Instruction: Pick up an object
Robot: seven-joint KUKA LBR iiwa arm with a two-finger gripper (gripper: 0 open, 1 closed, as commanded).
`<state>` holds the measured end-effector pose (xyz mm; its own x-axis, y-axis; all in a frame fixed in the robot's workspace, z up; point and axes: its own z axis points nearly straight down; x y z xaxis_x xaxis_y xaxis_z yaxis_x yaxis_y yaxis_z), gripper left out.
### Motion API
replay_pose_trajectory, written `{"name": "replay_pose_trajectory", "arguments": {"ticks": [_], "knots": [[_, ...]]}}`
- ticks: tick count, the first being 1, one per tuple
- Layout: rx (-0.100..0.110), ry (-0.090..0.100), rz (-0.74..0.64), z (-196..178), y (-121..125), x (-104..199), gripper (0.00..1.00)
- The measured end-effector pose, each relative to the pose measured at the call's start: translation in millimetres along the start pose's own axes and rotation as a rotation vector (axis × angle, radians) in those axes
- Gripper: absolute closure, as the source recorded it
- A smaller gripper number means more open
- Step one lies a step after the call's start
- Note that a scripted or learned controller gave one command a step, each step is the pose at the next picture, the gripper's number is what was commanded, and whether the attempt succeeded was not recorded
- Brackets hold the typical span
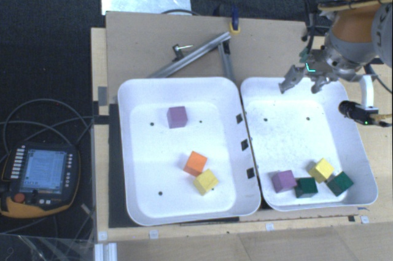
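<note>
My gripper (303, 83) hangs over the far edge of the right bin (319, 124), fingers spread apart with nothing between them. Near that bin's front edge lie a purple cube (284, 180), a dark green cube (306, 186), a yellow cube (321, 170) and another green cube (339, 182), packed close together. The left bin (141, 131) holds a purple cube (177, 116) toward the back, with an orange cube (195, 163) and a yellow cube (206, 181) touching near the front middle.
A metal rod frame (196, 52) lies on the brown board behind the bins. A teach pendant (38, 177) with cables sits on the floor at the left. Small black clips (244, 144) line the seam between the bins.
</note>
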<state>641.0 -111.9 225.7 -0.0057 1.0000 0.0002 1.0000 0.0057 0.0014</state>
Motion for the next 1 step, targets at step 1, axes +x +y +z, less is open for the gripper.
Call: {"name": "replay_pose_trajectory", "arguments": {"ticks": [1], "knots": [[0.003,-0.001,0.002,41.1,-0.1,1.0,0.0]]}}
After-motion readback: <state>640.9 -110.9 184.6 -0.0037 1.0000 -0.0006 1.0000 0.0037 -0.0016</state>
